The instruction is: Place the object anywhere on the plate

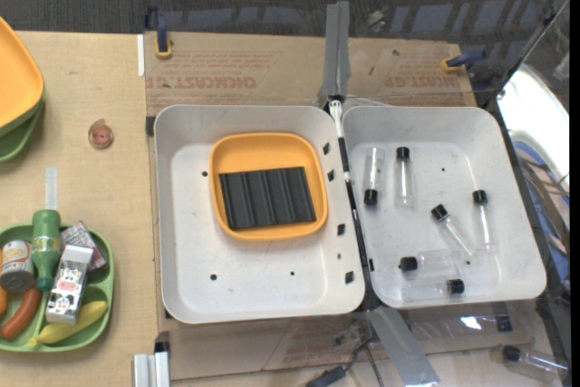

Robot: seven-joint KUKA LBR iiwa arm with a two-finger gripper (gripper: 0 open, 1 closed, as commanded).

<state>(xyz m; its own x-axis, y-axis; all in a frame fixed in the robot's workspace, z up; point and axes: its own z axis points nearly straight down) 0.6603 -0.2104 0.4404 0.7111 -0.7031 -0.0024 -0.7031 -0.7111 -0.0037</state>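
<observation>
Lying scattered as clear black-capped tubes (402,157) across the right bin (435,114), apart from the orange plate (267,143). Sitting inside the left bin (254,275), carrying a dark ribbed slab (267,198) on top.

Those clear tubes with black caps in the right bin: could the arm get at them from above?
Probably yes. The tubes lie loose and uncovered on the floor of the right bin, mostly apart from one another.

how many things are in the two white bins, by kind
orange plate: 1, in the left bin
dark ridged slab: 1, lying on the plate
clear tubes with black caps: 6, in the right bin, as far as I can make out
total: 8
</observation>
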